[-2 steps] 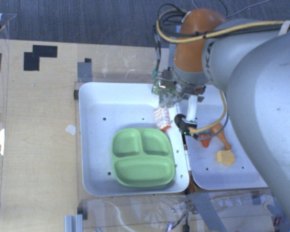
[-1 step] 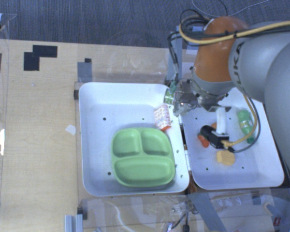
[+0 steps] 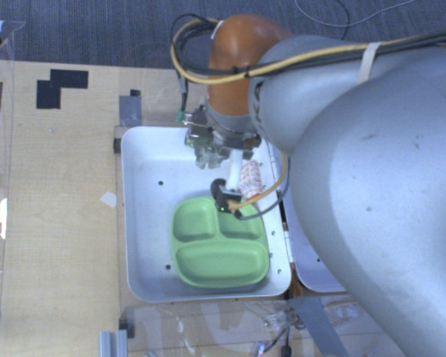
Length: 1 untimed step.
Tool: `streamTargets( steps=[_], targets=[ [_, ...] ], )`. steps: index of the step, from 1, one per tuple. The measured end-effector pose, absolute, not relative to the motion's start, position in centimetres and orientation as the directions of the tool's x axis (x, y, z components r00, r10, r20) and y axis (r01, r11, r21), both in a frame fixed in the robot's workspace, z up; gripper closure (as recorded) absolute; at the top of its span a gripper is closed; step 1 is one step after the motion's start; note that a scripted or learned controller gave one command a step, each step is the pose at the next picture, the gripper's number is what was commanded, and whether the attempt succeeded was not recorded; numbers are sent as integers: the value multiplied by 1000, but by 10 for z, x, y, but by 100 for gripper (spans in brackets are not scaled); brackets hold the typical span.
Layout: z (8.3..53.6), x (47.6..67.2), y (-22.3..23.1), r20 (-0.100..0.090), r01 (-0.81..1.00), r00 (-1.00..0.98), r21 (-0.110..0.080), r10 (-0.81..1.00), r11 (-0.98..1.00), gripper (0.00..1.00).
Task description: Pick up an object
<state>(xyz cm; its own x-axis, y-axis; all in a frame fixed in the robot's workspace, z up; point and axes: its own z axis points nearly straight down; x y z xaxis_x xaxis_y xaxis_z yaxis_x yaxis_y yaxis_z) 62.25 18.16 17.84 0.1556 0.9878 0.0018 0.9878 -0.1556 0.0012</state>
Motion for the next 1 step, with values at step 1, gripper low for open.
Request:
streamTargets(
  steps=[1],
  targets=[
    [186, 633, 109, 1, 999, 45, 3, 999, -45, 100]
  ],
)
